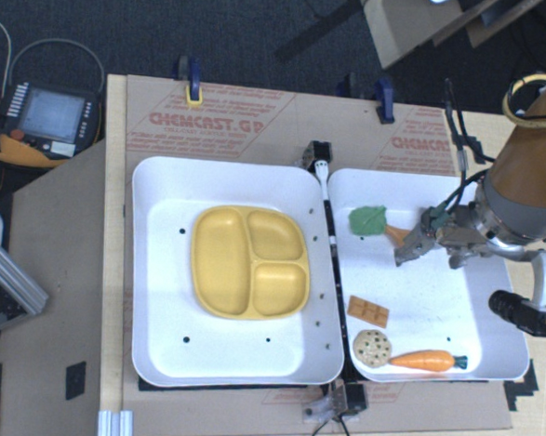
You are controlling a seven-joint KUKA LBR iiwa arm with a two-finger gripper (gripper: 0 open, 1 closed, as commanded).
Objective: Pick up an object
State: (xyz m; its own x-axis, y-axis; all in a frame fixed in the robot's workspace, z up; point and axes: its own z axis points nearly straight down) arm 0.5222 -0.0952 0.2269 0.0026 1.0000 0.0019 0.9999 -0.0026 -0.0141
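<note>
Two shallow white bins sit side by side on a brown bench sheet, the left bin point(149, 250) and the right bin point(472, 310), their inner rims almost touching along a dark seam. The grey arm point(528, 174) with its orange band enters from the right and hangs over the upper right part of the right bin. A yellow divided tray point(249, 262) with three compartments lies in the middle of the left bin, well apart from every wall.

The gripper point(432, 240) points toward the left above the upper middle of the right bin. Its two fingers stand a little apart, and no object can be seen between them; how wide they stand is hard to judge from this angle. Just beside its tips lies a small orange piece point(396, 235), partly hidden, and whether the tips touch it I cannot tell.

A carrot point(422, 360) lies along the near edge of the right bin, its green end toward the right. A green leafy toy point(368, 219) rests near the upper left corner of that bin, just left of the orange piece. A round speckled cookie point(371, 346) sits beside the carrot's tip, and a brown waffle-like cracker point(368, 310) lies just above the cookie.
</note>
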